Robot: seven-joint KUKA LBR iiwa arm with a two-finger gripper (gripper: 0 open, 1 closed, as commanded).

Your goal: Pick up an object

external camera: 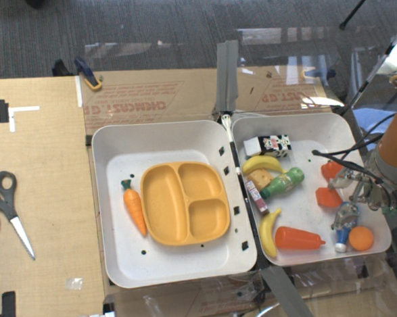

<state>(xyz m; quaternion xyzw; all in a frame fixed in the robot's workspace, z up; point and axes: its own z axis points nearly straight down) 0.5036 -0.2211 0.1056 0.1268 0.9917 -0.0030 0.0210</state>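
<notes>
The gripper (347, 213) hangs near the right bin's (297, 122) front right corner; its grip I cannot tell. It seems mid-reach, and next must close on the orange ball (361, 238).

Bare floor beside the green bottle (282, 183) (bananas (262, 163) crowd its left).

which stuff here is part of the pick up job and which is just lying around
Part of the job:
tool, low over the right bin
orange ball
red cone
two bananas
green bottle
black and white box

Lying about:
scissors on the bench
yellow divided plate and carrot in the left bin
</notes>
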